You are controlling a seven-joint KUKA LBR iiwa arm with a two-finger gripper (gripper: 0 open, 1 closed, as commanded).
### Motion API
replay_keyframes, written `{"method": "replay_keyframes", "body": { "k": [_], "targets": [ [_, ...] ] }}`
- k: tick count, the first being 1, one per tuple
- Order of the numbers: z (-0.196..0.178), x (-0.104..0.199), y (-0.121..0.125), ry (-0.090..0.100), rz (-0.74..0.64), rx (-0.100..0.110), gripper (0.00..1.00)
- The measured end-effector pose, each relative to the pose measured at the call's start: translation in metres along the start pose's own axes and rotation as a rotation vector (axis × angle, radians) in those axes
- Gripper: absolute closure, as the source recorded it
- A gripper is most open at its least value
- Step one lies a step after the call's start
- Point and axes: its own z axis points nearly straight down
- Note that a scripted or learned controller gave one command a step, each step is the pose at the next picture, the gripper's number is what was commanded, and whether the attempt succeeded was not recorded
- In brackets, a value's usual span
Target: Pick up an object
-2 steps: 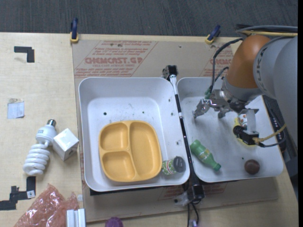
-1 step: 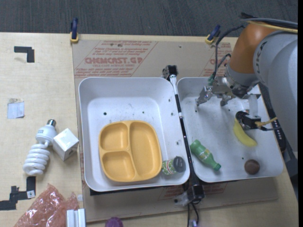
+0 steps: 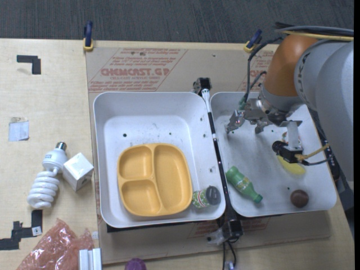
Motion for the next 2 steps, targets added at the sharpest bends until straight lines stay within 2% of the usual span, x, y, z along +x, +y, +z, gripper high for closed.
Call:
{"method": "replay_keyframes", "body": {
  "k": [1, 2],
  "targets": [
    [0.000, -0.029, -0.074, 0.000, 0.004, 0.000, 0.00],
    [0.000, -0.064, 0.023, -0.001, -0.001, -0.001, 0.00]
  ]
}}
